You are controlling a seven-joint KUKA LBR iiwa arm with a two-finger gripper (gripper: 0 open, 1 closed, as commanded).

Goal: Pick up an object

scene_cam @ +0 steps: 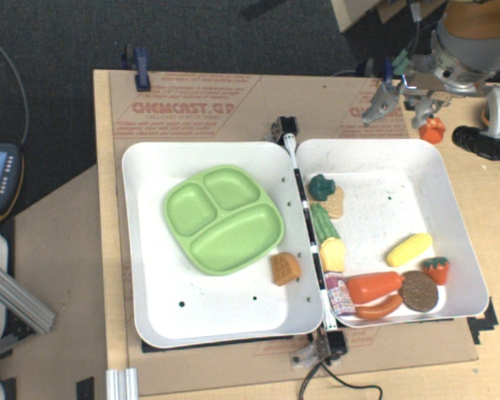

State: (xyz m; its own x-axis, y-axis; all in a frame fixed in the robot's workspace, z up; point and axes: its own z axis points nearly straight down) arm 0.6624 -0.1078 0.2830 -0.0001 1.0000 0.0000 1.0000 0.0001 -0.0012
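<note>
1. While the grey arm is reaching in at the upper right, its pincer is hanging above the desk beyond the far rim of the right bin, fingers spread apart and gripping nothing.
2. One small red-orange toy is lying on the desk just beside the pincer, outside the bins.
3. Two shallow white bins are sitting side by side; the right bin is carrying most of the toys.
4. Along its left wall, one dark teal piece is touching one tan biscuit shape, with one green cucumber and one yellow block lying below them.
5. Toward the near right corner, one yellow corn cob, one small strawberry, one brown round patty, one orange carrot and one sausage are clustering together, well apart from the pincer.
6. One pink-labelled packet is lying at the near left corner.
7. Inside the left bin, one green divided plate with three compartments is resting tilted, and one brown bread piece is sitting just beside its near right edge.
</note>
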